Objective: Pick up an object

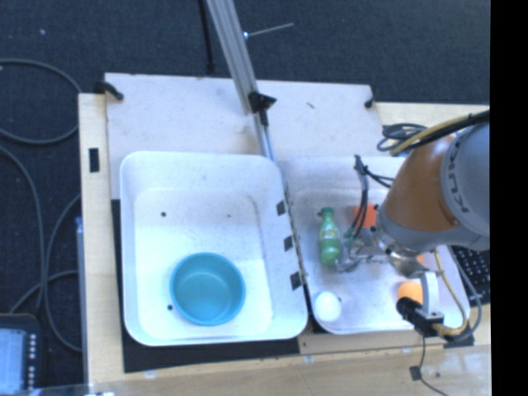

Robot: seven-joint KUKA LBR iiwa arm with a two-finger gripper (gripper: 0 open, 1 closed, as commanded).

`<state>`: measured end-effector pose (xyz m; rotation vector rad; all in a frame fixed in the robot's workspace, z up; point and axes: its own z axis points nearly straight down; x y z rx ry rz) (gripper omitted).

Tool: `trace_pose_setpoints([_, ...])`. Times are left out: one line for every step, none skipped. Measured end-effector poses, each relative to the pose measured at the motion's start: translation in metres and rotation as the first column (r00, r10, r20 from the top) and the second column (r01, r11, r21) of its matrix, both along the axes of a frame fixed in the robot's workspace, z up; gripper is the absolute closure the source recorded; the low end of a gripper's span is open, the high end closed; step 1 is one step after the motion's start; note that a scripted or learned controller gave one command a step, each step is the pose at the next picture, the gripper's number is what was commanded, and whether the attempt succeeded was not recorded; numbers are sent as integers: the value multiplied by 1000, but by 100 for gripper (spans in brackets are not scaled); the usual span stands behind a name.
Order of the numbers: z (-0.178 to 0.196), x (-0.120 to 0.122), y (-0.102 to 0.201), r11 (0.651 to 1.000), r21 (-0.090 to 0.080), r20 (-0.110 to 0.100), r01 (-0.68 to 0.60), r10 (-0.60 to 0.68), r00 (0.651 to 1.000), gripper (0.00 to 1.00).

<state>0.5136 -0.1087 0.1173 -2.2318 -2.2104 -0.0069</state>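
Note:
A green bottle (328, 238) lies in the right bin (307, 186), near its left wall, cap toward the back. My gripper (353, 254) hangs low in this bin just right of the bottle's lower end, under the orange wrist band. A white ball (327, 306) rests at the bin's front left corner. An orange ball (408, 290) sits at the front right, and a red-orange object (360, 215) shows partly behind the arm. A blue bowl (207, 288) stands in the left bin (148, 180).
The arm's grey and orange body (429, 196) covers much of the right bin's right half. Black cables (396, 139) loop above it. A metal pole (235, 48) slants over the bench behind the bins.

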Motion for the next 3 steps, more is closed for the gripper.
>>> trace_pose_setpoints([48,0,-8,1000,-3,4,-1,1,1000,100])
trace_pose_setpoints([115,7,-6,1000,-3,8,-15,15,1000,100])
trace_pose_setpoints([126,8,-7,1000,-3,1,-16,16,1000,100])
